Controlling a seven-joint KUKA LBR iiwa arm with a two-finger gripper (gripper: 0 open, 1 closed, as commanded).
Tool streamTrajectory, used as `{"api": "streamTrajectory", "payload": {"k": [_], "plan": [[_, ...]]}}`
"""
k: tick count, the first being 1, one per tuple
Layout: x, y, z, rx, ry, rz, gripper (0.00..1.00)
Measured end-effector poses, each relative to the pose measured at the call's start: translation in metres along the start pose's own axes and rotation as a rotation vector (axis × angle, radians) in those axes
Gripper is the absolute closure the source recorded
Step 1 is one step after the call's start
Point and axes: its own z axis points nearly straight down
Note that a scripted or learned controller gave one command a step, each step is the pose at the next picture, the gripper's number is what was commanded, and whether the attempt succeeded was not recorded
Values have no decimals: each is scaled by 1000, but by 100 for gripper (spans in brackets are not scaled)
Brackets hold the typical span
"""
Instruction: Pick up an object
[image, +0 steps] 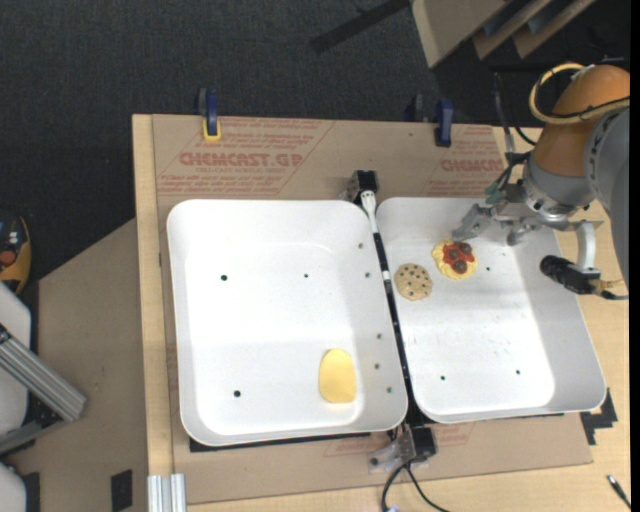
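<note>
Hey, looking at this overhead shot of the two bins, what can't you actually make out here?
- Gripper, camera view: too small and blurred to tell its finger state, or whether it touches the red-topped yellow item.
- Red-topped yellow item: too small to identify.
- Arm: cut off by the right edge.
- Yellow oval object in the left bin: detail too coarse to name.

Dark carpet floor (90, 60); brown board (300, 150) beneath.

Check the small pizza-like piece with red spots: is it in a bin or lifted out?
In the bin. The pizza piece lies flat on the right bin floor beside the cookie, with the gripper just above its upper edge.
</note>
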Motion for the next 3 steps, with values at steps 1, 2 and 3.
{"api": "streamTrajectory", "payload": {"k": [1,2,3], "plan": [[1,-43,-2,-2,1,1,0],[59,-55,-3,-3,-1,-3,0],[73,-154,-3,-4,1,4,0]]}}
